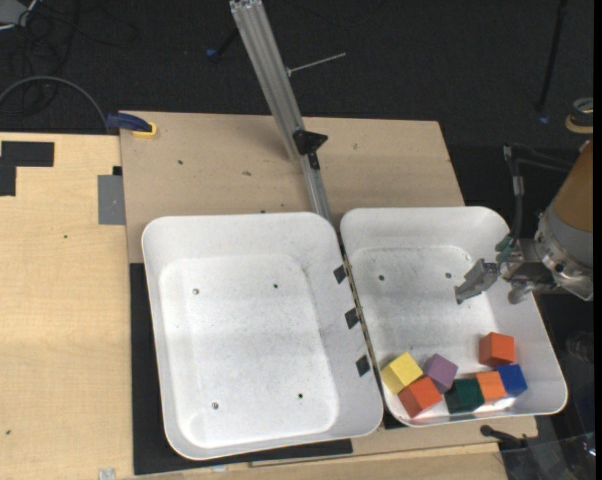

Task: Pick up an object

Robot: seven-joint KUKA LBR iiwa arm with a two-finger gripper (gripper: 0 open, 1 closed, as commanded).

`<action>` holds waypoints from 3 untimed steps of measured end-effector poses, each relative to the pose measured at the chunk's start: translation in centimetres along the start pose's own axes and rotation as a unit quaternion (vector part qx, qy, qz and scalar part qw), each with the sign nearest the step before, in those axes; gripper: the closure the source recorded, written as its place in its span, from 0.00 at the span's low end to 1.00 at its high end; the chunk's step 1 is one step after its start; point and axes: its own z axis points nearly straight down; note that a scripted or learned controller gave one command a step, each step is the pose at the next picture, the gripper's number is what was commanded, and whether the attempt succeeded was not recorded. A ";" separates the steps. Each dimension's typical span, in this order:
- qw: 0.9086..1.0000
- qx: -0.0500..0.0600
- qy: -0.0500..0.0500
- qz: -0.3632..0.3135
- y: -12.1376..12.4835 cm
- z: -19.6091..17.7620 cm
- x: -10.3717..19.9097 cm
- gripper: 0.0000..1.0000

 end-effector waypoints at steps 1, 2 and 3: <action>1.000 0.000 0.000 0.001 0.0 -1.0 -0.1 1.00; 1.000 -0.004 0.001 -0.009 0.0 -8.7 7.9 1.00; 1.000 0.002 0.001 -0.008 1.8 -5.7 15.3 1.00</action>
